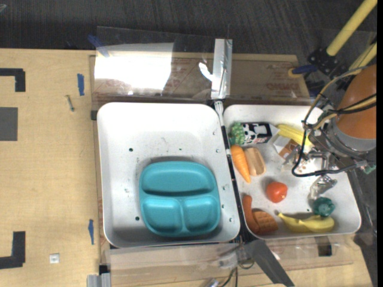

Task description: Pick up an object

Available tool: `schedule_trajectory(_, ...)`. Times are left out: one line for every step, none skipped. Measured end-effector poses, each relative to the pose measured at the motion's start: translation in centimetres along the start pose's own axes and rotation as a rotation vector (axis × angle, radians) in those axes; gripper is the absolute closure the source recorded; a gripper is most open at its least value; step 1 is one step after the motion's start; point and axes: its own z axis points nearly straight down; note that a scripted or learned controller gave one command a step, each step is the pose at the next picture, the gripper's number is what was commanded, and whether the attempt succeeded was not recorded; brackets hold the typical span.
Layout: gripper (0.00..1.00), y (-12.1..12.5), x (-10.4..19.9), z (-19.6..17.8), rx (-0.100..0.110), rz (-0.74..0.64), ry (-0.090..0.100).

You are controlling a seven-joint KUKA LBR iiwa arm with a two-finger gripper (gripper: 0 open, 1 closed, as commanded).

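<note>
Likely target: no object is set by the task; the teal toy (324, 206) and the banana (308, 222) lie nearest the end effector (321, 186), in the near right corner of the right bin (353, 220).
Other objects: a tomato (276, 191) sits mid-bin; a carrot (240, 163) and a sausage-like piece (256, 161) lie touching by the left wall; a brown pastry (261, 221) rests at the near edge; a green vegetable (237, 134), a black-and-white carton (258, 133) and a yellow piece (289, 133) line the far side.
End effector: low over the bin's right side, just above the teal toy; I cannot tell whether it is spread or pressed together, as cables and glare hide it, and nothing shows pinched in it.
Risk, crowding: the teal toy touches the banana, so a descent here may strike both and push one away instead of catching either.
Risk, wall: the corner is tight; the bin wall may block one side of the grasp.
Risk, cables: loose black loops hang beside the wrist and could drag across nearby things.
Left bin: the left bin (119, 136) holds a blue divided tray (178, 197), well apart from the arm.
Table: the table (42, 178) lies further out.
</note>
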Motion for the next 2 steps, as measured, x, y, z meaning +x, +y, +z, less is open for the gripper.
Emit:
schedule_trajectory(0.00, -3.5, -2.7, 5.9, 0.006, 0.000, -0.006)
schedule_trajectory(0.00, 1.2, -6.0, 5.8, 0.004, -0.023, -0.006)
